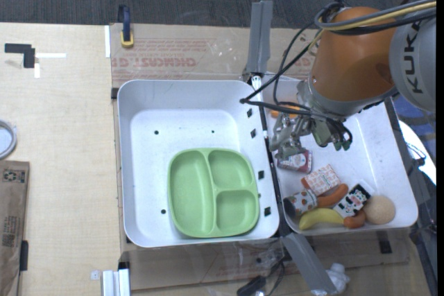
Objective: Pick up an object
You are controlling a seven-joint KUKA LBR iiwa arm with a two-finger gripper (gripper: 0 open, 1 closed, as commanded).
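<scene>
Camera view | arm (409, 45) marked KUKA | end effector (300, 136) grip unclear | above pouch (295, 161)

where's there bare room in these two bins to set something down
Left bin: bare floor behind and left of the green divided plate. Right bin: crowded at the near end with the banana, egg and packets; the gripper hangs over its left side.

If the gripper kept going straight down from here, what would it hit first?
Most likely the pink-and-white packet, which lies right under the gripper in the right bin. Depth is hard to judge from this slanted view, so it may instead land on the bin floor just beside it.
</scene>
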